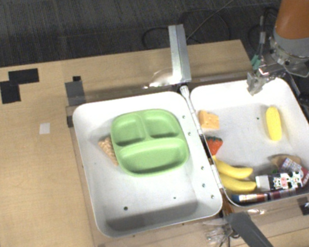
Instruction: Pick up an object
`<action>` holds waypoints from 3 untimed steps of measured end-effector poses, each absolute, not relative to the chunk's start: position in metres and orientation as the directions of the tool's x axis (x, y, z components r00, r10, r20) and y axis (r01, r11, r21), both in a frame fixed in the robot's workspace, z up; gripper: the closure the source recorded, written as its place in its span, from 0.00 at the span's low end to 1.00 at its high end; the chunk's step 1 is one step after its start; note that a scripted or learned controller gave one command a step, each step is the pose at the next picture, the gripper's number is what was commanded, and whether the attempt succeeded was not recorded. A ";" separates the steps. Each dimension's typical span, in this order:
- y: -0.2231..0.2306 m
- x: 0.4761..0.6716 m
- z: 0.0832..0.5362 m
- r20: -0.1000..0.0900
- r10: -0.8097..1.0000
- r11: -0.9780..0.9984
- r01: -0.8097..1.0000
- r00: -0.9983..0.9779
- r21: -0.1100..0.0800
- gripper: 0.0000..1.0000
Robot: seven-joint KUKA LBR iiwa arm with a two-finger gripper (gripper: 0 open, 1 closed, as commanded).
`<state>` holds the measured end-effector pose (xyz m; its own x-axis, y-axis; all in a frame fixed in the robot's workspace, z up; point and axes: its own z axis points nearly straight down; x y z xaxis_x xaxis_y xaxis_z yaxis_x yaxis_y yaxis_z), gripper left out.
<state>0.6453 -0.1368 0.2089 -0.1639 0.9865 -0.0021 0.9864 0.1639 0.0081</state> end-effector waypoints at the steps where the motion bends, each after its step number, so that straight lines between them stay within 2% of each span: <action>1: -0.137 0.645 0.209 -0.002 0.986 0.165 0.986 -0.165 0.007 0.00; 2: -0.191 0.653 0.122 -0.002 0.966 0.257 0.966 -0.257 0.005 0.00; 3: -0.206 0.608 0.090 -0.007 0.943 0.332 0.943 -0.332 0.011 0.00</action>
